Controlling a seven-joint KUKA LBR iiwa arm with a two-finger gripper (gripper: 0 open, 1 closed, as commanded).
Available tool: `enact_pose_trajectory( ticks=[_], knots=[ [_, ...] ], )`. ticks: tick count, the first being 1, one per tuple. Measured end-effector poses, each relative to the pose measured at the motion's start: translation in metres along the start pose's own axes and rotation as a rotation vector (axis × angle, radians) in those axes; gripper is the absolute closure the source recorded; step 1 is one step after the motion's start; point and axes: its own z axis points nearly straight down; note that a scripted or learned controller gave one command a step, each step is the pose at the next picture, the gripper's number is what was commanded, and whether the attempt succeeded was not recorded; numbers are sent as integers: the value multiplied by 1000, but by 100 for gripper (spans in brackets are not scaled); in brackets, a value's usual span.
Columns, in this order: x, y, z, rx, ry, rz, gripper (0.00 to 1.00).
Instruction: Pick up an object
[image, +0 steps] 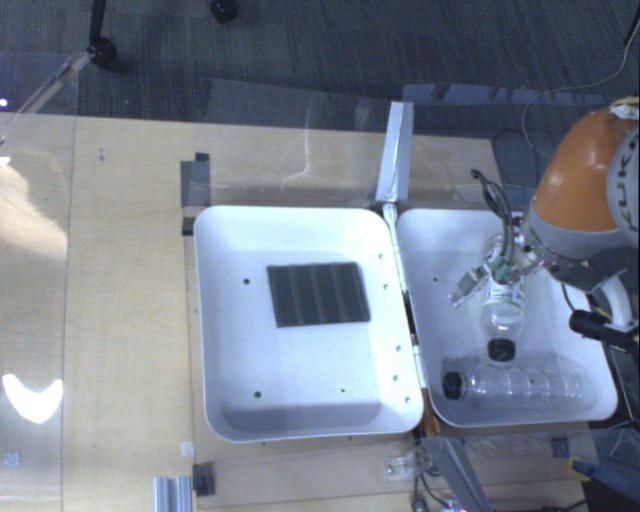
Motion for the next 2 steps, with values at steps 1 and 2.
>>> enact_pose_trajectory(
  ticks=[1,2],
  knots=[
    [-59,-20,20,-12,-14,-3,0],
    [-81,-18,32,-35,-40,5,0]
  ],
)
